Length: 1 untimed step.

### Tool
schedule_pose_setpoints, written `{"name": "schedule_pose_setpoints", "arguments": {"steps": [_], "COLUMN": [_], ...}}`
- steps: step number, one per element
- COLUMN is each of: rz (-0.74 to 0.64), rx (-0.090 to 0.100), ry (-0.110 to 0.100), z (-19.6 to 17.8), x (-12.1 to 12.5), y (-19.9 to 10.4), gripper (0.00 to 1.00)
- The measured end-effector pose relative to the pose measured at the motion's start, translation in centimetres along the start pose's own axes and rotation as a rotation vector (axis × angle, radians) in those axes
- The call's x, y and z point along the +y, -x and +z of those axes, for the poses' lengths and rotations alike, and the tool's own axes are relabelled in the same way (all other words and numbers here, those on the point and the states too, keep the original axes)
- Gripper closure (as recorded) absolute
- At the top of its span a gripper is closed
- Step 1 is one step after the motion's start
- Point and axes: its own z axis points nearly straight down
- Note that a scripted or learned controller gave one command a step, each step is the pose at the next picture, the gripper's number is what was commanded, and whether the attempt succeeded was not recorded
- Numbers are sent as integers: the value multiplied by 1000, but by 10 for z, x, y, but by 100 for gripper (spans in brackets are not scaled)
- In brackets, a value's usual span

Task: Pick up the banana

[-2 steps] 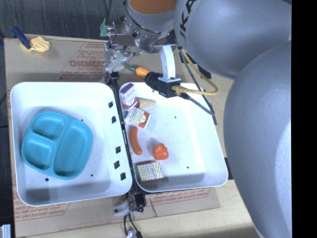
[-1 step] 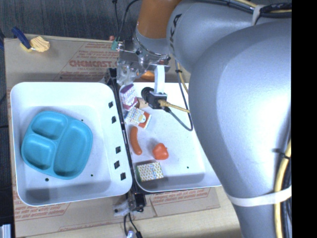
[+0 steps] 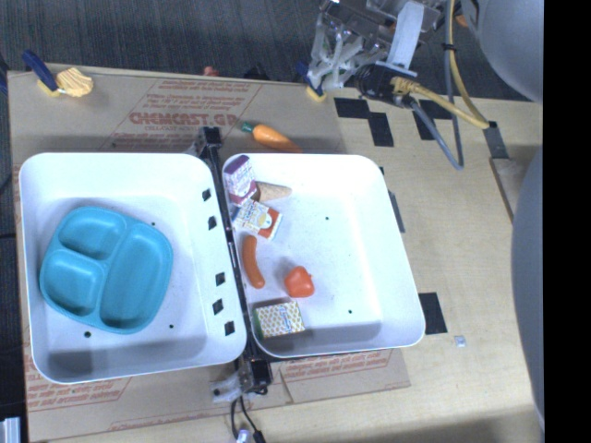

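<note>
I am looking down on the surface point(image 3: 462, 247) and seeing the claw point(image 3: 334, 63) hanging at the top of the view, over the far edge of the brown cardboard sheet point(image 3: 166, 109), beyond the right bin point(image 3: 369, 247) and apart from everything in it. From this slant I cannot tell whether the claw is apart or together, and I am seeing nothing caught in it. Yellow cables point(image 3: 443, 104) are trailing from the wrist toward the right.

The banana point(image 3: 74, 83), as far as I am making it out, is the small pale yellow piece lying at the far left corner of the cardboard, outside both bins, just beside a blue object point(image 3: 37, 65). It is sitting well apart from the claw.

The left bin point(image 3: 37, 340) is holding a blue divided tray point(image 3: 106, 268). The right bin is holding a purple item point(image 3: 238, 175), a tan cone-shaped piece point(image 3: 273, 192), a small printed packet point(image 3: 253, 218), an orange sausage point(image 3: 252, 262), a red-orange piece point(image 3: 298, 282) and a checked yellow block point(image 3: 279, 318), all gathering along its left half. An orange carrot point(image 3: 272, 137) is lying on the cardboard just beyond the bins' far rims, between the claw and the right bin.
</note>
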Motion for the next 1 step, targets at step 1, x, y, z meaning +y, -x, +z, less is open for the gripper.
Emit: {"name": "schedule_pose_setpoints", "arguments": {"steps": [1], "rz": [-95], "rx": [-3], "ry": [-7], "z": [164], "x": [-26], "y": [-7], "gripper": [100]}}
